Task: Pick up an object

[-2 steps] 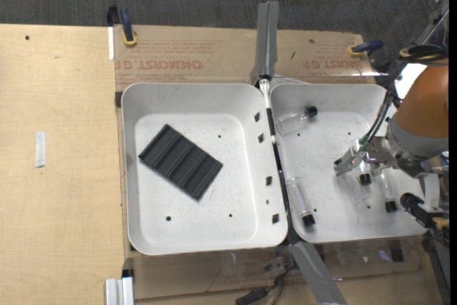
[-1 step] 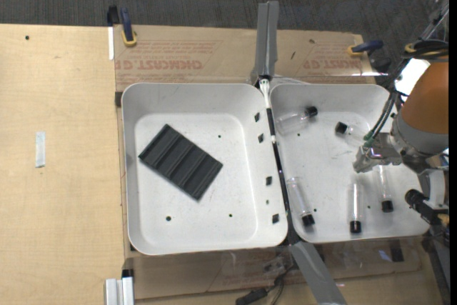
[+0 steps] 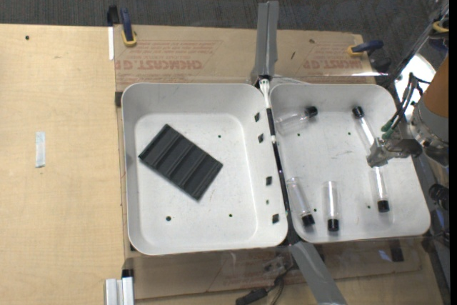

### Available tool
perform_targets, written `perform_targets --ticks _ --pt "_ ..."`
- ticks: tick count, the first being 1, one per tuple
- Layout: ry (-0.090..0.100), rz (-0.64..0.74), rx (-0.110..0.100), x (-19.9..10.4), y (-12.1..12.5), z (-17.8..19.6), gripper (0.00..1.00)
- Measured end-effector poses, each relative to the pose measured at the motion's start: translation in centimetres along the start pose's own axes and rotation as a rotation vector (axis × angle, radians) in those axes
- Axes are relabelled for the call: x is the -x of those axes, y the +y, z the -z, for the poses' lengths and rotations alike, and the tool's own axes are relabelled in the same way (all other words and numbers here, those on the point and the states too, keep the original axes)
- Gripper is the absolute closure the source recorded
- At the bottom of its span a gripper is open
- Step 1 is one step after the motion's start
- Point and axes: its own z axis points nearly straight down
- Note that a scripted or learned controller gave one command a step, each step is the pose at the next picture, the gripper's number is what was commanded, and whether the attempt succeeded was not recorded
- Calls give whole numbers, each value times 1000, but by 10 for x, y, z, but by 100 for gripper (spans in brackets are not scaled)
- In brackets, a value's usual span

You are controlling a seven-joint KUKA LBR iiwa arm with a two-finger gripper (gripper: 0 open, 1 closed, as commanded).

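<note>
Several clear tubes with black caps lie in the right bin (image 3: 343, 236). One tube (image 3: 296, 121) is at the bin's back left and another (image 3: 363, 125) at the back right. Two tubes (image 3: 300, 201) (image 3: 331, 202) lie side by side near the front, and one more (image 3: 380, 189) lies at the front right. A dark ribbed rectangular plate (image 3: 180, 161) lies slanted in the left bin (image 3: 136, 225). My gripper (image 3: 380, 153) hangs over the right side of the right bin, between the back-right tube and the front-right tube. Nothing shows in its grasp.
The arm (image 3: 432, 118) comes in over the right bin's right rim. A grey divider (image 3: 267, 39) stands behind the joint between the bins. Clamps (image 3: 126, 26) (image 3: 365, 48) hold cardboard at the back. A small grey strip (image 3: 40, 150) lies on the bench at the left.
</note>
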Motion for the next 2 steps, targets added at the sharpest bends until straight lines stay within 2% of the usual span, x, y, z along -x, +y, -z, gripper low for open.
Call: perform_targets --ticks 1,2 --pt "0 3 -2 -51 -14 -1 100" --pt "-1 19 -2 -117 58 -2 100"
